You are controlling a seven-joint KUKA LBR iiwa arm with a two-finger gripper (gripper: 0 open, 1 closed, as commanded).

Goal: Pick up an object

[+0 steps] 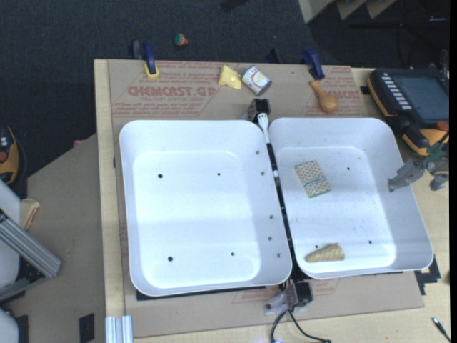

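Note:
The right bin [378, 138] holds two objects. A flat rectangular pad with a speckled green pattern [313, 178] lies near its middle. A tan cone-shaped piece [325, 252] rests on its side by the front wall. My gripper [408, 174] is at the right rim of this bin, low and grey. It is well to the right of the pad and apart from both objects. Nothing shows in its grasp.
The left bin [143, 141] sits beside the right one. Behind the bins on the bench lie a yellow wedge [230, 78], a small white box [256, 80] and a brown-handled tool [325, 98]. Blue clamps [150, 57] grip the back edge. A black pendant [414, 95] sits at the far right.

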